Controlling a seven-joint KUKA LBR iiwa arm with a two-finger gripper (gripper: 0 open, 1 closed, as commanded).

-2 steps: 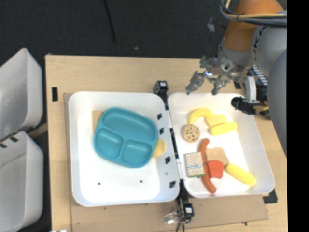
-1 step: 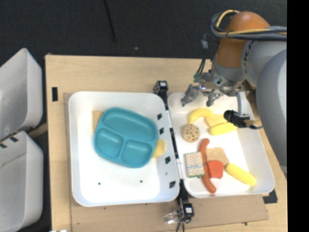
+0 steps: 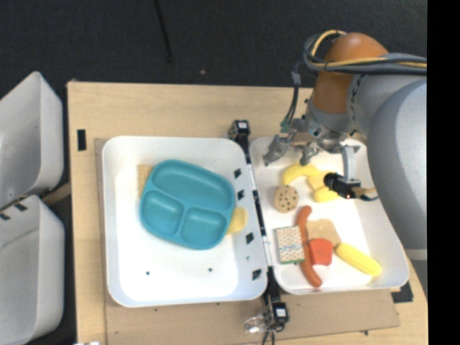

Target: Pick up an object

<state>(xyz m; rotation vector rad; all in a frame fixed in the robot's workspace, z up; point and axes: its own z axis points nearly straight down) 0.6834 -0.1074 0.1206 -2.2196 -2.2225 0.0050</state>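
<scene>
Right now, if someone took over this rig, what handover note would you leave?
Gripper: low over the far end of the right white bin, holding nothing visible.
Things: yellow banana-shaped toy just below it; round speckled cookie, red sausage and yellow oblong piece nearer. Blue divided plate lies in the left bin.
Done: nothing picked up.
Left: grasp and lift one object.

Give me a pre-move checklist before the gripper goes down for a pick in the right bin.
1. Gripper over the right bin: ok, at its far end.
2. A target nearby: ok, the yellow banana piece lies just below it.
3. Nothing between the fingers: cannot tell.
4. Finger opening: cannot tell.
5. Target has room: not ok, the cookie and another yellow piece lie close by.
6. Left bin out of the way: ok, the blue tray sits across the divider.
</scene>
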